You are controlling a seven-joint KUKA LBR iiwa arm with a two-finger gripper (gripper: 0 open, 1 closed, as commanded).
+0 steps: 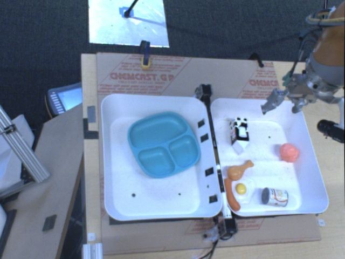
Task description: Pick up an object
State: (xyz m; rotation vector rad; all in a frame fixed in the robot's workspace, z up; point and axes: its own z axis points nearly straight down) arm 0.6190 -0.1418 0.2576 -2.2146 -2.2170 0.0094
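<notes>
Hand point(282, 103) open, empty above bin point(310, 139)

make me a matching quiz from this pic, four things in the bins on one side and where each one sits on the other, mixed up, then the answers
Things:
1. blue divided tray
2. pink ball
3. small can
4. black and white carton

Places:
A. right bin, lying on its side near the front edge
B. left bin, about the middle
C. right bin, toward the back, near the divider
D. right bin, by the right wall

Pairs: 1-B, 2-D, 3-A, 4-C

The gripper hangs above the right bin's back edge, fingers apart, holding nothing.
</notes>
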